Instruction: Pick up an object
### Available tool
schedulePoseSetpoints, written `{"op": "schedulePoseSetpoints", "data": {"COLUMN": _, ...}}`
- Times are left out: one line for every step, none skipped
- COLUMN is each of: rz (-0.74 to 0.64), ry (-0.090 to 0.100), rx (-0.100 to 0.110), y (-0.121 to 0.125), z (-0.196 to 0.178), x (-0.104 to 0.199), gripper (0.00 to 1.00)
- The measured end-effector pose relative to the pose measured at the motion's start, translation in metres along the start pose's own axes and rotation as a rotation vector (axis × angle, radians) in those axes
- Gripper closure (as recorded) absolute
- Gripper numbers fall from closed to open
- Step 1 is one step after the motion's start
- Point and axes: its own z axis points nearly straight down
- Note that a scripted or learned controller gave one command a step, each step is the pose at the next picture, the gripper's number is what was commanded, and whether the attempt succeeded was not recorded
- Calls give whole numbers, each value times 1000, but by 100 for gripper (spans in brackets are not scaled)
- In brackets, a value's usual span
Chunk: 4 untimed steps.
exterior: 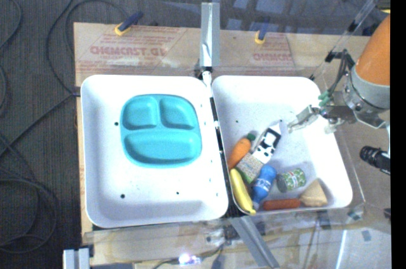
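Toys crowd the right white bin's [330,153] near corner; the gripper [303,119] hangs just beyond them, grip state untellable. Descending there risks nudging the black-and-white carton [269,140] against the orange carrot [240,150].

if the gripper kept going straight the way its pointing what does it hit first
The gripper points left and downward into the right bin, toward the pile of toys. First in that line looks to be the black-and-white object, just ahead of its tip, then the carrot. Height above them is unclear from this one view.
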Motion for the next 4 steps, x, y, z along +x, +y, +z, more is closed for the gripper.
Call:
{"op": "schedulePoseSetpoints", "data": {"rz": 48, "ry": -3, "rx": -1, "y": 72, "z": 153, "x": -14, "gripper": 0}}
{"op": "schedulePoseSetpoints", "data": {"rz": -202, "ry": -8, "rx": -14, "y": 40, "z": 157, "x": 12, "gripper": 0}}
{"op": "schedulePoseSetpoints", "data": {"rz": -201, "ry": -8, "rx": -20, "y": 42, "z": 146, "x": 12, "gripper": 100}}
{"op": "schedulePoseSetpoints", "data": {"rz": -201, "ry": -7, "rx": -17, "y": 41, "z": 148, "x": 12, "gripper": 0}}
